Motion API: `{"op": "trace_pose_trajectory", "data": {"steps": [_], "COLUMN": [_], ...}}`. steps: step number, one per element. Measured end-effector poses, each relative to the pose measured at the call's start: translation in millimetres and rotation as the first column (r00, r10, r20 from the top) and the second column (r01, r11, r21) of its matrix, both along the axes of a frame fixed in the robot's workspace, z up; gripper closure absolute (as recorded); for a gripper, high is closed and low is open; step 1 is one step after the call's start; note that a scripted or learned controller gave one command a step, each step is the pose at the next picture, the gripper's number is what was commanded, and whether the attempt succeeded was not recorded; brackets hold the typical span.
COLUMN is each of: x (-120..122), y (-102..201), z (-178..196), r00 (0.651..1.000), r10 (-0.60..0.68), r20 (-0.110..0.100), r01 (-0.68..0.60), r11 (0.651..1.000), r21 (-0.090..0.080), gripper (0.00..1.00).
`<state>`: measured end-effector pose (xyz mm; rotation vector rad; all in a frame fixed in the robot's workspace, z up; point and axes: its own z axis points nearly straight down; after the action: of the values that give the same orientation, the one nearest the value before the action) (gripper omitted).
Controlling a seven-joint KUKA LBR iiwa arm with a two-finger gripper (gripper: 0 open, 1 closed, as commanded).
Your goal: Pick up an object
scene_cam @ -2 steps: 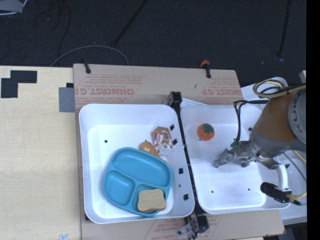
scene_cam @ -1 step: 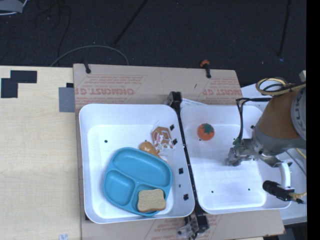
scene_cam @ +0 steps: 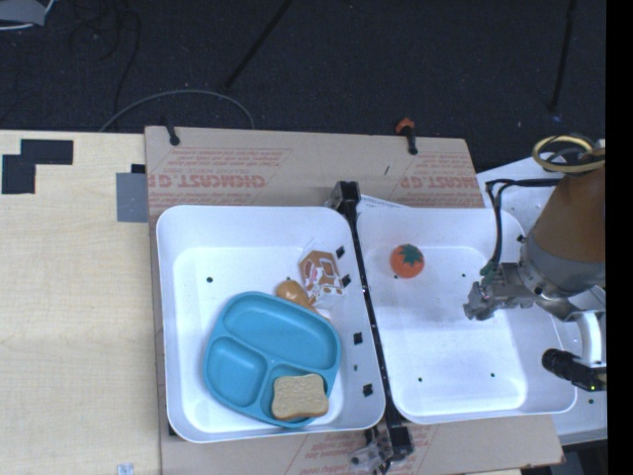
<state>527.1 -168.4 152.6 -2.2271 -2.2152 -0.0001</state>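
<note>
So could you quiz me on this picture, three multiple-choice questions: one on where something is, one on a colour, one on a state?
1. Where is the small red-orange ball?
A. right bin
B. left bin
C. on the cardboard

2. What colour is the divided tray?
A. white
B. blue
C. green

3. The slice of bread is:
A. between the gripper's fingers
B. lying in a tray compartment
C. on the floor of the right bin

Answers: 1 A, it sits on the right bin floor; 2 B, plainly blue; 3 B, it rests in the tray's near compartment, far from the gripper.
</note>
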Motion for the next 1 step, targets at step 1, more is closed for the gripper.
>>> {"op": "trace_pose_trajectory", "data": {"steps": [1], "x": [-3.0], "y": [-10.9], "z": [50.9], "r00": [1.0], "r10": [-0.003], "r20": [0.002], "r01": [0.003], "r11": [1.0], "r21": [-0.001], "gripper": [1.0]}}
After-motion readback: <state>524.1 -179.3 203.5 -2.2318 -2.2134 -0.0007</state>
